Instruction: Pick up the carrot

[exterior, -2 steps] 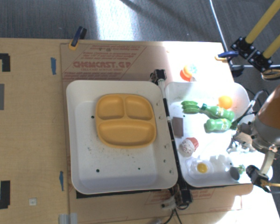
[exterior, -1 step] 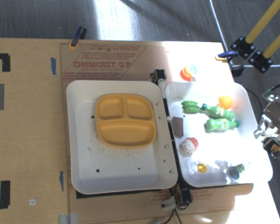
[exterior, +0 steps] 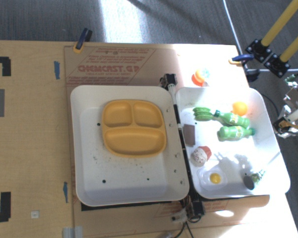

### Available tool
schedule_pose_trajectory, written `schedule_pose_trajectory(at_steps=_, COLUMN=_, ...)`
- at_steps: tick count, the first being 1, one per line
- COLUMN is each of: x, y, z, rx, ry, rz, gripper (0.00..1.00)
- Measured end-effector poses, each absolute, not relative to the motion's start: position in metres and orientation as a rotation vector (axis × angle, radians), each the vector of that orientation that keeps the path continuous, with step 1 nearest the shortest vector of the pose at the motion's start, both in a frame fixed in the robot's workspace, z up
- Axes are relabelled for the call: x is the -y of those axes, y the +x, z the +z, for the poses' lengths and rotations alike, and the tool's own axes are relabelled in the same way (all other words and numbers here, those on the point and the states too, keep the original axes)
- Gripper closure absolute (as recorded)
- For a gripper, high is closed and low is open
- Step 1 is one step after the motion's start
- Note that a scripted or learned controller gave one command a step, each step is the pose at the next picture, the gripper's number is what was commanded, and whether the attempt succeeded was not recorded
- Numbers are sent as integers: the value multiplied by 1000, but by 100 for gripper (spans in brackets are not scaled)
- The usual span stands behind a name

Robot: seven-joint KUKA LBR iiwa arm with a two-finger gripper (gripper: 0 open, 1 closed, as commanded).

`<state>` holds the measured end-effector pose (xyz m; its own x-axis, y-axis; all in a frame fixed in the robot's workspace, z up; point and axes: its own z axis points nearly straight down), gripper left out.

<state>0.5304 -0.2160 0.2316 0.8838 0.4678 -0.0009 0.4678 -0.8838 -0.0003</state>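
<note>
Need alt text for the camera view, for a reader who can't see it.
Overhead view of two shallow white bins side by side: the left bin holds a yellow divided plate, the right bin holds toy food, including two green bottles, an orange ball and a fried egg. An orange toy lies on the bench behind the right bin.

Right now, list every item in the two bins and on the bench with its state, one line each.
Yellow divided plate: upright in the left bin, compartments bare.
Two green bottles: lying on their sides in the right bin, close together.
Orange ball: resting beside the upper bottle.
Fried egg toy: flat, yolk up.
Brown block: lying flat near the bin's left wall.
Orange toy: on the bench, outside the bins.
</note>
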Motion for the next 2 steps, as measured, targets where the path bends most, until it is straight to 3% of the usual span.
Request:
schedule_pose_trajectory(at_steps=1, x=223, y=489, z=221, rx=563, ry=-3087, rz=5, gripper=100)
schedule_pose_trajectory(at_steps=2, x=223, y=479, z=219, rx=639, ry=-3072, rz=4, gripper=100)
